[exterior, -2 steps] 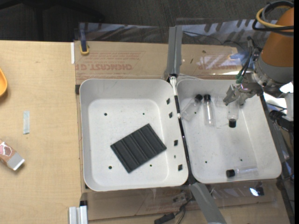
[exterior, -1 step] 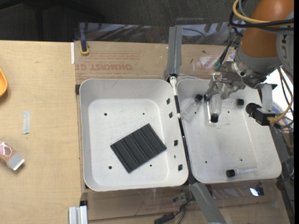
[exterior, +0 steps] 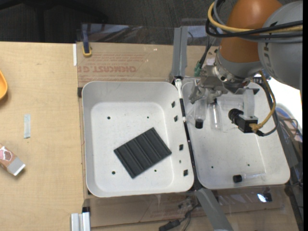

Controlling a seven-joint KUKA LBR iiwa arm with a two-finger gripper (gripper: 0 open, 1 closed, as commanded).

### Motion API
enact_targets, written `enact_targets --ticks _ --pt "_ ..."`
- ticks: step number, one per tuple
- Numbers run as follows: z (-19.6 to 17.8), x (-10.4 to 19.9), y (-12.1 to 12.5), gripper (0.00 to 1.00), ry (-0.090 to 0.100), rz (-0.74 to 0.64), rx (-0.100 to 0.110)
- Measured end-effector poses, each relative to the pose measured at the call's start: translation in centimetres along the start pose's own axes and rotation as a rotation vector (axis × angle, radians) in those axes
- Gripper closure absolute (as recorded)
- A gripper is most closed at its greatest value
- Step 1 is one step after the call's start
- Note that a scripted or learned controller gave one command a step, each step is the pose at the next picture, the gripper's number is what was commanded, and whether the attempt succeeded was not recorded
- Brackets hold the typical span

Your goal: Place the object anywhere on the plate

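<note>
The end effector (exterior: 206, 113) hangs over the right bin's (exterior: 269, 174) back-left corner, fingers apart and holding nothing; the dark ribbed plate (exterior: 142, 152) in the left bin (exterior: 96, 100) lies bare, placing not begun

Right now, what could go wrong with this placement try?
1. The gripper hangs over the right bin, while the dark ribbed plate lies in the left bin. Crossing over could clip the walls between them.
2. I can't make out any object between the fingers, so the placement may come up empty.
</note>
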State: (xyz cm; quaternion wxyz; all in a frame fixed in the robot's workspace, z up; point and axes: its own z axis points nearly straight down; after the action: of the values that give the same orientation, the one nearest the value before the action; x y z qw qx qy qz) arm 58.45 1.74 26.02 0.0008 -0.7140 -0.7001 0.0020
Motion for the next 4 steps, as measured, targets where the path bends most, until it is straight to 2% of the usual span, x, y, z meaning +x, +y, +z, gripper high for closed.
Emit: enact_targets --ticks 1,2,3,4 --pt "2.7 7.3 -6.5 1.0 0.0 -0.046 0.0" --pt "-0.4 11.8 -6.4 1.0 -0.001 -0.046 -0.001" --pt "-2.6 16.6 -7.2 1.0 -0.001 -0.34 -0.002" --pt "-1.1 20.1 -8.3 1.0 -0.002 -0.404 0.001"
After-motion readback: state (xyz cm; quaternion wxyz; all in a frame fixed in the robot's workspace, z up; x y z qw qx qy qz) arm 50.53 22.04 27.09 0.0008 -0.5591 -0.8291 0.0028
